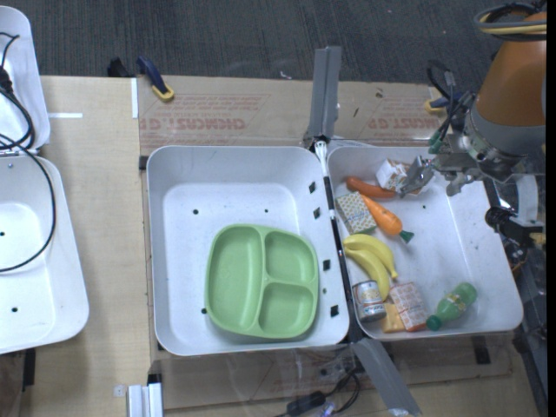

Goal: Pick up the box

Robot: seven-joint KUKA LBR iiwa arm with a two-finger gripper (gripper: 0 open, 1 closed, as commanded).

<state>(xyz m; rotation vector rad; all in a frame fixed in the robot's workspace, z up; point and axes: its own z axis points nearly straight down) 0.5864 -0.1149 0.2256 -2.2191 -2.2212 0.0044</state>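
A small pinkish box lies flat near the front of the right bin, between a can and a green bottle. My gripper hangs over the far part of that bin, right beside a small white and red carton. It is well away from the pinkish box. The arm's orange band rises at the right.
The right bin also holds a carrot, a patterned sponge, a banana and an orange piece. A green divided plate lies in the left bin. A grey divider post stands between the bins.
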